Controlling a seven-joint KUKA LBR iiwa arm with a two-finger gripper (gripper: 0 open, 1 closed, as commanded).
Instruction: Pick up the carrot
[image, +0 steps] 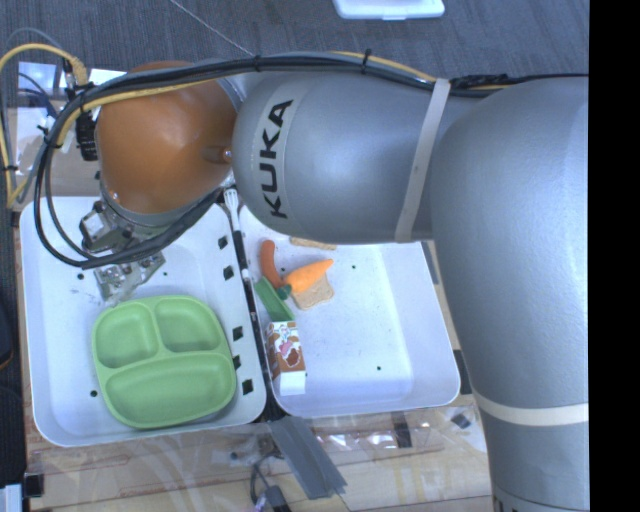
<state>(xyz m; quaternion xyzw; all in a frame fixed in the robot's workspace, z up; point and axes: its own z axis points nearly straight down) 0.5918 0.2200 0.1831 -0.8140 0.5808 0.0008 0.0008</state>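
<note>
The gripper (122, 272) hangs over the left bin (50, 330), just above the one green plate (163, 358); whether it is released or clenched, I cannot tell. The one carrot (308, 274) lies in the right bin (400, 350) near its left wall, beside a sausage (270, 262), toast (315, 291) and a carton (287, 356)

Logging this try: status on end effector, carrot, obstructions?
End effector over left bin, above green plate. Carrot in right bin, untouched, on bread slice, sausage beside.
</note>
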